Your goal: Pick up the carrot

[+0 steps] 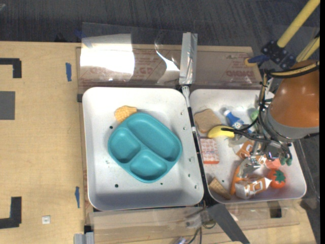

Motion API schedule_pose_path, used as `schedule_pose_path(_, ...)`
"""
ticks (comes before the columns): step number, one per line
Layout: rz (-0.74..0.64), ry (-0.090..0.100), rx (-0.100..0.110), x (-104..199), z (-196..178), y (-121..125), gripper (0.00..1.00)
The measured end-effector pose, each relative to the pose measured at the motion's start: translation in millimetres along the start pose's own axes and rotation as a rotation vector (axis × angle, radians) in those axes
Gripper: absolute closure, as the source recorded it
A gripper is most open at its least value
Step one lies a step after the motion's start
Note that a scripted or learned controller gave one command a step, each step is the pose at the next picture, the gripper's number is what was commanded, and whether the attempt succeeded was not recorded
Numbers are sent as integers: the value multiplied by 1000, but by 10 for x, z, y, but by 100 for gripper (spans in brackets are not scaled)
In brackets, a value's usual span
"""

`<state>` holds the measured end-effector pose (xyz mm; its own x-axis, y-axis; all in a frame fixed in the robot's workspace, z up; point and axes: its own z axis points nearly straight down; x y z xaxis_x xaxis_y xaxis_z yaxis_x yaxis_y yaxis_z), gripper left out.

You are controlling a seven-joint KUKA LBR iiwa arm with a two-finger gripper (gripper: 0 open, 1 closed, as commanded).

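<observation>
Nearest you, right bin [299,189]: carrot [236,179] lies near the front wall, just left of the gripper [252,173]; whether the gripper is grasping it, you cannot tell; banana [221,132] farther back; left bin [96,136] holds a teal divided plate [144,146].

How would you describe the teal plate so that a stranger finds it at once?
Look in the left white bin. The teal divided plate lies near its middle, with three compartments. The yellow corn touches its upper left edge; nothing else there is teal.
</observation>
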<state>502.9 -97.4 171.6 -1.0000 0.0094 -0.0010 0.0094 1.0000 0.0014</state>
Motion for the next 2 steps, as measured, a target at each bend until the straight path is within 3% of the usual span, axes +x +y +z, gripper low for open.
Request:
schedule_pose_path(1, 129, -9, 2, 182, 753, 13, 0)
schedule_pose_path(2, 128, -16, 3, 162, 656, 19, 100)
